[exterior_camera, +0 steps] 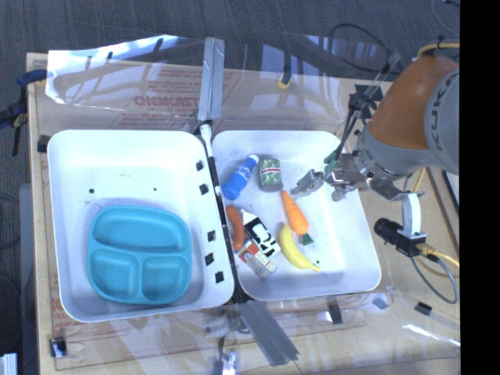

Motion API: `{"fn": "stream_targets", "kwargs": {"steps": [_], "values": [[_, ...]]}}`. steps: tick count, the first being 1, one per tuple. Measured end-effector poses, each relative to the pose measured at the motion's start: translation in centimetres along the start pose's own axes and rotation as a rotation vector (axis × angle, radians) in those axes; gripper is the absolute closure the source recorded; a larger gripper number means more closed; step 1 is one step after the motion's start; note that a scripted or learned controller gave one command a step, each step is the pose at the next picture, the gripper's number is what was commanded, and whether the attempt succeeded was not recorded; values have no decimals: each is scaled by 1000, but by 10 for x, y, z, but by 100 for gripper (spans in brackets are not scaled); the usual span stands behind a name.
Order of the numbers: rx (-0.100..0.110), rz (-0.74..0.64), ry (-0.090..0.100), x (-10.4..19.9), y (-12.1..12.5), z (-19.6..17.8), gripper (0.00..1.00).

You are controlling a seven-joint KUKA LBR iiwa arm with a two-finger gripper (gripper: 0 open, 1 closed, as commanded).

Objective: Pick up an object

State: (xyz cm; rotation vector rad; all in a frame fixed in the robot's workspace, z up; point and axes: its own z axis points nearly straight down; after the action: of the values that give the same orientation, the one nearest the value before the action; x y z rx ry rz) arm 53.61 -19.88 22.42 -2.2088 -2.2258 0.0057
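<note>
A grey KUKA arm with an orange band [410, 104] reaches in over the right-hand shallow white bin [355, 268], its two-finger gripper [322, 183] hanging above the bin's upper right part. The metal fingers [307, 184] point toward the bin's middle; nothing sits between them, and how far apart they stand cannot be told from this angle.

All the loose objects lie in that right bin. An orange plastic carrot with a green tip [294, 213] lies just below and left of the gripper, near its fingertips but apart from them. A yellow plastic banana [294, 250] curves beside the carrot, toward the bin's lower edge. A small green-labelled can [270, 173] lies to the upper left of the carrot, and a blue plastic bottle with a white cap [239, 178] rests just left of the can. Against the bin's left wall lies a slim orange-red stick-shaped item [236, 226], touching a black-and-white printed box [262, 238] that overlaps a small striped packet [258, 261].

The left-hand white bin [70, 162], beside the right bin, holds a turquoise three-compartment plastic tray [141, 254] in its lower half.
</note>
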Motion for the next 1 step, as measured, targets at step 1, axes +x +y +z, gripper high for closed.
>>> {"fn": "stream_targets", "kwargs": {"steps": [1], "values": [[-3,114,-1,1,2,134,0]]}}
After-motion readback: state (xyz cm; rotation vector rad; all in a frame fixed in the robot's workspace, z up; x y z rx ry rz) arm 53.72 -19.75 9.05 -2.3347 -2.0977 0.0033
